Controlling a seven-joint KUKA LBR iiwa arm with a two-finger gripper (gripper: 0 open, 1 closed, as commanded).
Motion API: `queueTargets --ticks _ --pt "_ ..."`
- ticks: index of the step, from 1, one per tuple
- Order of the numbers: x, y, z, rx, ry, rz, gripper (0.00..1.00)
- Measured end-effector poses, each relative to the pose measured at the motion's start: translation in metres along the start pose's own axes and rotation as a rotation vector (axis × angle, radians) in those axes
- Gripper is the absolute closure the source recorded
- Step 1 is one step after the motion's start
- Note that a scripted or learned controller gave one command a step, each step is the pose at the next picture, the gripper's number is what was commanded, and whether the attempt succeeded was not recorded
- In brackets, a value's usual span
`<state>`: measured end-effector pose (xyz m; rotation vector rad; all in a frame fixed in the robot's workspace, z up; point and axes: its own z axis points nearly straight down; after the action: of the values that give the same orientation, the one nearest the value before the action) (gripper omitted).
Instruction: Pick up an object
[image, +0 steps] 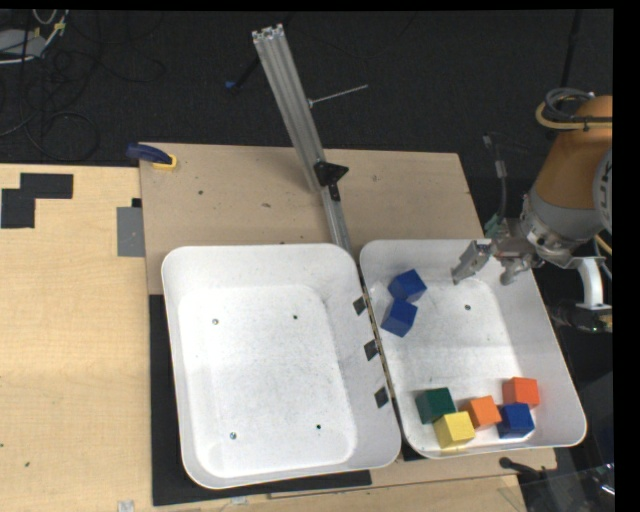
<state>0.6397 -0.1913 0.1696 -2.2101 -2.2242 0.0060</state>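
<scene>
My gripper (489, 264) is hanging at the upper right of the frame, over the far right part of the right bin (560, 345). Its two fingers are standing spread apart with nothing between them, one tip pointing down to the left and the other just right of it.

My arm (572, 170) is reaching in from the right edge of the frame, its orange band sitting above the grey wrist.

In the right bin, two blue cubes are lying near the bin's left wall, toward the upper part: the upper blue cube (407, 285) is touching the lower blue cube (398, 317) just beneath it. Both are sitting well left of my fingers.

Along the lower edge of the same bin a cluster is crowding together: a green cube (434, 404), a yellow cube (455, 428), an orange cube (484, 410), a red cube (521, 391) and a small blue cube (516, 420).

The left bin (185, 330) is lying in the middle of the frame. A metal rail (298, 120) is slanting down from the top centre toward the gap between the bins.
</scene>
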Motion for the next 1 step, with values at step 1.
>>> queueTargets --ticks 1 --pt "0.0065 0.001 0.0458 0.0 0.0 0.002 0.0"
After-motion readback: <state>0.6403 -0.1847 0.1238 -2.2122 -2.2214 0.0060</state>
